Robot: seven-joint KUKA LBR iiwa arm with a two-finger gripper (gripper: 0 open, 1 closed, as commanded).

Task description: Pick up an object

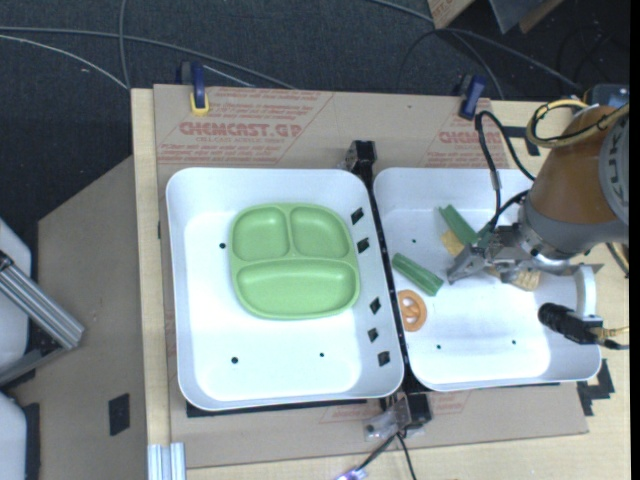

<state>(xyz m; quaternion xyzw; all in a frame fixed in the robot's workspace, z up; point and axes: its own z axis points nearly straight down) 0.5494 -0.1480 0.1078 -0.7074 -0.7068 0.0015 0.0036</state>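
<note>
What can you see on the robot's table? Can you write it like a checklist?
Surface: bench bearing left bin and right bin.
Job's things: green stick, pretzel, another green piece in the right bin.
Clutter: green divided plate in the left bin.
Grippers: gripper low in the right bin, near the green stick.
Cables: black cable along the arm.
Surroundings: dark floor, cardboard.
</note>
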